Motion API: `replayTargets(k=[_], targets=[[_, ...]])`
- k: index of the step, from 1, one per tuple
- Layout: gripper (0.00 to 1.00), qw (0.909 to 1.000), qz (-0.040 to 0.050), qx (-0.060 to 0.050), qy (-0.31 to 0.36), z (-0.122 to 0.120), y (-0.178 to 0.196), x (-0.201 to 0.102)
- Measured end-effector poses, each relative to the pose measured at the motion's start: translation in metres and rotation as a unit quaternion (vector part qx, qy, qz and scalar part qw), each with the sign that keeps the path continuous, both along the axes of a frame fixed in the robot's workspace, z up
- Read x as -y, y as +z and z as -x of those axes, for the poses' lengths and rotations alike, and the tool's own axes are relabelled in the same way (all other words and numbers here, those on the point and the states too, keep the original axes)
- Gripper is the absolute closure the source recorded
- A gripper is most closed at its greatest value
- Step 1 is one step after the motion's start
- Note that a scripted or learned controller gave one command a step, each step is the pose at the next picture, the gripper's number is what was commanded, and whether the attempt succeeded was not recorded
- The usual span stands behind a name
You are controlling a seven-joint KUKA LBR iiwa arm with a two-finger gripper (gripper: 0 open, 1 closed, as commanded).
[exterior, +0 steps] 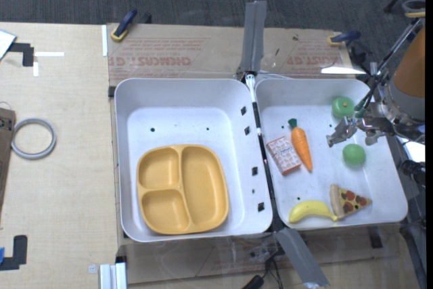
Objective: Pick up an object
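Observation:
The right bin (318, 95) holds several toy foods: a green apple (343, 106), a green ball (353, 155), an orange carrot (300, 146), a small red box (283, 155), a yellow banana (311, 212) and a pizza slice (349, 200). My gripper (350, 139) reaches in from the right and hangs over the bin's right side, between the apple and the green ball and just above the ball. Its fingers are spread, so it is open, with nothing held between them.
The left bin (183, 95) holds a yellow divided plate (181, 187). A grey divider (255, 139) separates the bins. A roll of tape (30, 137) lies on the bench at the far left. Blue clamps (124, 24) sit at the back.

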State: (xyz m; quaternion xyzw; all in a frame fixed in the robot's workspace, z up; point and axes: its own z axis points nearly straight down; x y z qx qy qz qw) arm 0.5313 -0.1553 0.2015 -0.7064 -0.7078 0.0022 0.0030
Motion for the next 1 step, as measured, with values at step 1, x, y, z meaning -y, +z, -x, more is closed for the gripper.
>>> replayTargets(k=[1], targets=[[0.0, 0.9871, -0.0002, 0.002, 0.16, -0.0219, -0.0148, 0.0094]])
